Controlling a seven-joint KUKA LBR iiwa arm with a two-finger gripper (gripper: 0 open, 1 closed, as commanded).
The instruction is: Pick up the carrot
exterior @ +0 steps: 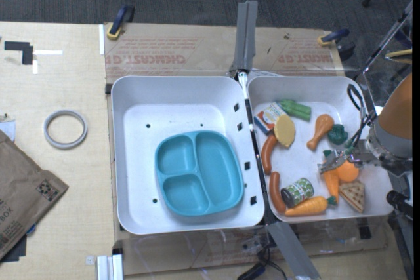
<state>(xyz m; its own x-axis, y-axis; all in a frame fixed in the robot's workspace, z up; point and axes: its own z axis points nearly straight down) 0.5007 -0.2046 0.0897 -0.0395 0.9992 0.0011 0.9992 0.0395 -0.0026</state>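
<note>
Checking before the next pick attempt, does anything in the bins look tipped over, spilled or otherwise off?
Nothing looks spilled or broken. The small can lies on its side in the right bin, next to the carrot, among loosely heaped toy food. The blue divided plate sits flat in the left bin. The gripper is over an orange toy, not the carrot.

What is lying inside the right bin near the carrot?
In the right bin, the carrot lies along the front wall. A small can sits just behind it, a toast slice to its right. The gripper covers part of an orange piece farther back.
</note>
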